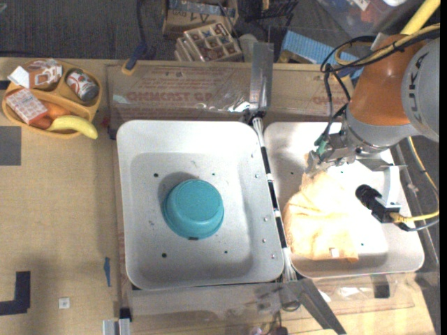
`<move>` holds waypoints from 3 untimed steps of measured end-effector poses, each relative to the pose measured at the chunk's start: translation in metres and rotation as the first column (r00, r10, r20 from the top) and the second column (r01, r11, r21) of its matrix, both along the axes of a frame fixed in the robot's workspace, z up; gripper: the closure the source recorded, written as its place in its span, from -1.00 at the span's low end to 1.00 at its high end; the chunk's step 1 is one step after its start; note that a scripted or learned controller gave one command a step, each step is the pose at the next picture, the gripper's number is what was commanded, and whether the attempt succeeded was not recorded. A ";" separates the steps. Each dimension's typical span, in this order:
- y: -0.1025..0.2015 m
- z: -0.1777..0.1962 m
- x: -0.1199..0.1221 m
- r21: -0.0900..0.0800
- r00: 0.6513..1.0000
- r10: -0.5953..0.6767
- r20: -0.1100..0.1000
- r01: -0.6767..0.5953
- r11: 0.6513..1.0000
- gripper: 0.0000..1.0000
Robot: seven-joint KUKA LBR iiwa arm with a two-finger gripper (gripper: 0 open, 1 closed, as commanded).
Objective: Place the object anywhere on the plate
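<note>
Jaws at yellow cloth's upper edge

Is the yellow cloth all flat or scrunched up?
Scrunched up. The yellow cloth shows folds and wrinkles, heaped in the right white bin, with one corner rising toward the gripper.

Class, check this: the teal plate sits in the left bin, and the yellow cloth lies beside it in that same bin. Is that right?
Not quite. The camera view shows the teal plate in the left bin, but the yellow cloth lies in the right bin.

Teal plate, pale yellow cloth, white bins, orange-banded grey arm.
</note>
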State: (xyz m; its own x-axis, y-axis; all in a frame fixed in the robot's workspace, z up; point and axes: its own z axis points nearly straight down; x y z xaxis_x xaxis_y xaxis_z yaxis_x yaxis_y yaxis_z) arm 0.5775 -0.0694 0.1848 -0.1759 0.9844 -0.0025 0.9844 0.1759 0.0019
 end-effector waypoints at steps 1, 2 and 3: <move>-0.001 0.040 0.001 0.001 1.000 0.000 0.000 0.000 1.000 1.00; 0.050 0.050 -0.002 0.002 0.921 0.389 -0.002 -0.389 0.921 1.00; 0.095 0.057 -0.006 0.001 0.699 0.715 -0.001 -0.715 0.699 1.00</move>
State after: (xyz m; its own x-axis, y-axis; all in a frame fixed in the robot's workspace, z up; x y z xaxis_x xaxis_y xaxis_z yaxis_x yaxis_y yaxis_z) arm 0.5715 0.0259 0.2416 -0.8271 0.5620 -0.0015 0.5620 0.8271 0.0015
